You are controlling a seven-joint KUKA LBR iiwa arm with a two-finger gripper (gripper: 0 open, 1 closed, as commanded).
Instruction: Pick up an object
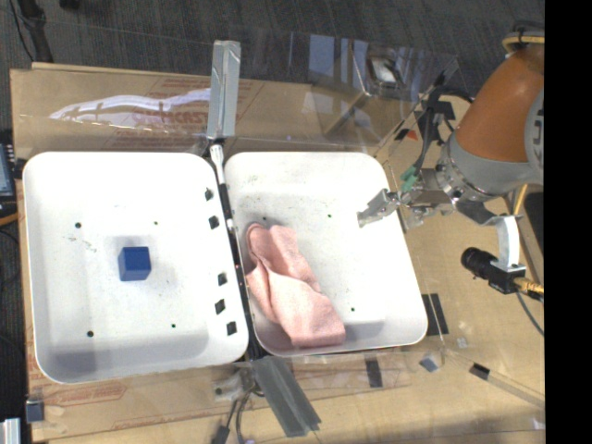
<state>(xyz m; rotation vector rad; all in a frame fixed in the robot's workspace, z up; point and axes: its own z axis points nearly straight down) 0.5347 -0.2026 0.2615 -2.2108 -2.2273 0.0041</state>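
Since the cloth (289, 287) is soft and floppy, I'd pinch a raised fold; can't tell the gripper's (375, 209) state.

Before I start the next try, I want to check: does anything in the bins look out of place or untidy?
The pink cloth in the right bin lies crumpled against the bin's left wall, not spread flat. The blue cube sits squarely in the left bin. Nothing looks spilled or damaged.
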